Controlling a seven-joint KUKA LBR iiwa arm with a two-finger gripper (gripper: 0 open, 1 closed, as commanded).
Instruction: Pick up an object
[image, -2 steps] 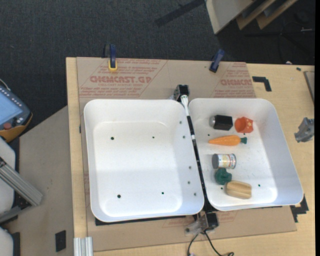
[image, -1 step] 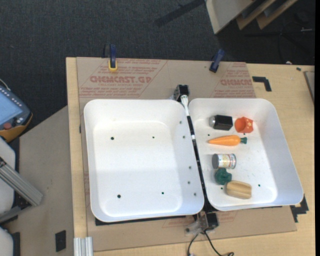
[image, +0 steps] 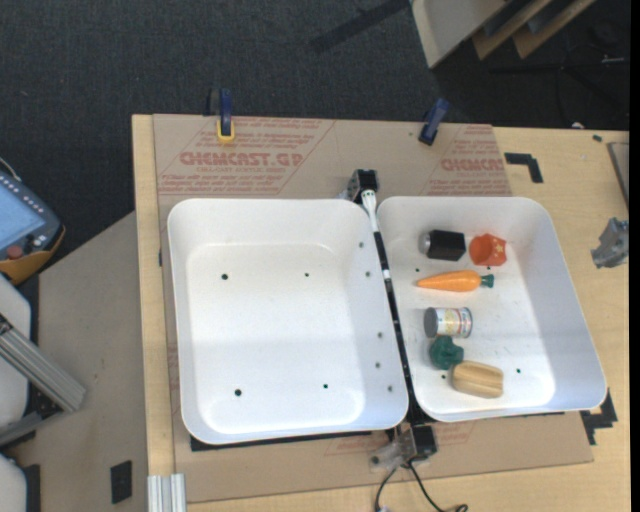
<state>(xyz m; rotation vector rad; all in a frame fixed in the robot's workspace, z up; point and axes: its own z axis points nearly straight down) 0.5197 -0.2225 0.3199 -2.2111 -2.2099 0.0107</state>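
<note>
The right bin (image: 560, 300) holds several small objects. A black cylinder (image: 444, 243) lies at the back beside a red-orange lump (image: 488, 250). In front of them an orange carrot (image: 455, 283) lies crosswise, its green tip pointing right. A small jar with a yellow label (image: 448, 322) rests on its side mid-bin. A green piece (image: 446, 352) and a tan loaf-shaped block (image: 477, 379) sit near the front wall. A grey part of my gripper (image: 610, 244) shows at the right edge, outside the bin's right rim and apart from every object.
The left bin (image: 200, 300) stands against the right one, joined by a black divider strip (image: 385, 290). Both rest on a cardboard sheet (image: 300, 150) held by a yellow clamp (image: 225, 115) and a blue clamp (image: 433, 121) at the back. A cable (image: 400, 480) trails off the front.
</note>
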